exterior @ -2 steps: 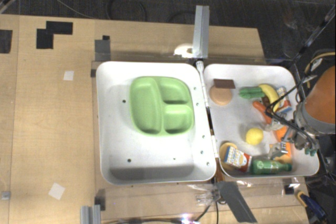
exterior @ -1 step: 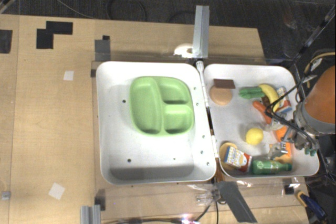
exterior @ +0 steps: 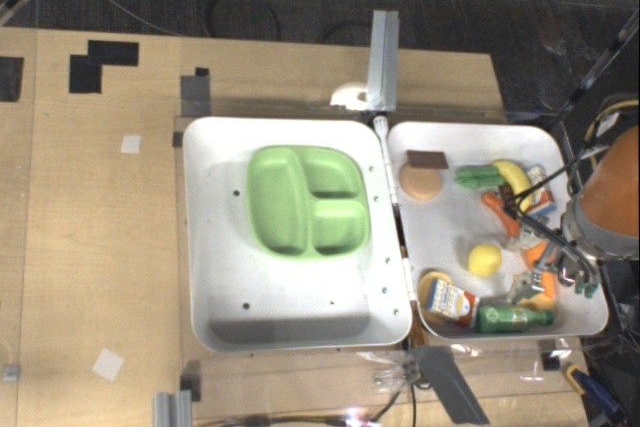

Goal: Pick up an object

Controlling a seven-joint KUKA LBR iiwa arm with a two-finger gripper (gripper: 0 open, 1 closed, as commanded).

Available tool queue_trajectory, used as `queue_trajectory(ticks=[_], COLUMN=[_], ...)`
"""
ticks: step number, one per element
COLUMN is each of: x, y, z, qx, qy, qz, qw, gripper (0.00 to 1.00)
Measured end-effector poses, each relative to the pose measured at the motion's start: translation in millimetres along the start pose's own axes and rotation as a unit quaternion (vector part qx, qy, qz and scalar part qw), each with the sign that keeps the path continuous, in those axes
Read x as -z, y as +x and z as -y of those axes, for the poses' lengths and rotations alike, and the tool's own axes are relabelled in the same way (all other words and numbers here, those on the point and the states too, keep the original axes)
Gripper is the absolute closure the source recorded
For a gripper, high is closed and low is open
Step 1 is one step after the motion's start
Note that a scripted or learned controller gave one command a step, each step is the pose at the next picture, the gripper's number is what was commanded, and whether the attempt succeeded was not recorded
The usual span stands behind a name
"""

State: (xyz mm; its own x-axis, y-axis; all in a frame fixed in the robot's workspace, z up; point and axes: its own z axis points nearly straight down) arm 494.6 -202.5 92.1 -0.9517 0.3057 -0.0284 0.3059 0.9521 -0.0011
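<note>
Holding a green tray [exterior: 305, 202], the left bin [exterior: 210, 215] sits beside the toy-filled right bin [exterior: 445, 137]; end effector [exterior: 553, 267] state unclear.

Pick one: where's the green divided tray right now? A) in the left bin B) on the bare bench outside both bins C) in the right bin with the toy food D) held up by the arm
A: the green divided tray lies flat inside the left bin, while the lemon, the banana and the other food lie in the right bin.
</note>
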Motion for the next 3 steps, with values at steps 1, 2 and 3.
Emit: queue_trajectory(ticks=[1, 2, 3], x=[0.0, 0.0, -1.2], y=[0.4, 0.9, 3.4], z=[-1.5, -2.9, -2.8], qx=[0.004, 0.007, -0.06], qy=[0.0, 0.0, 0.0], qz=[0.0, 0.0, -0.003], qw=[1.0, 1.0, 0.9982], gripper=[0.0, 0.0, 0.0])
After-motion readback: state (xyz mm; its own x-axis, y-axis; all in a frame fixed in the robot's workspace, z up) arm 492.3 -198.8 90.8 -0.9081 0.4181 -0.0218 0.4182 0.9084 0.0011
